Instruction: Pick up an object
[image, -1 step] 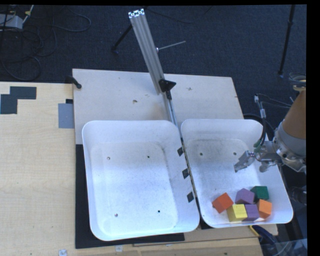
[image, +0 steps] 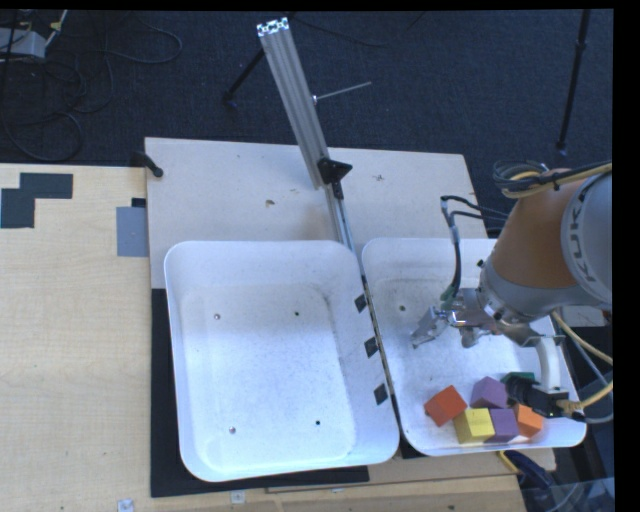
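Small blocks, an orange cube (image: 446, 405), yellow cube (image: 474, 425) and purple cubes (image: 490, 392), cluster at 5 o'clock in the right white plastic bin (image: 400, 270); claw (image: 432, 327) hangs above bin centre, nothing between its tips, spread or pressed together I cannot tell; approach step, next likely shift toward 5 o'clock and descend.

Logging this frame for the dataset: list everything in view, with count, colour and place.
bins: 2, white, side by side on the bench
blocks: about 5, orange, purple and yellow, clustered in the near right corner of the right bin
rail: 1, silver, slanting up from between the bins
bench: 1, light wood, under the bins
arm: 1, grey with orange band, reaching in from the right
gripper: 1, metallic, above the right bin's middle
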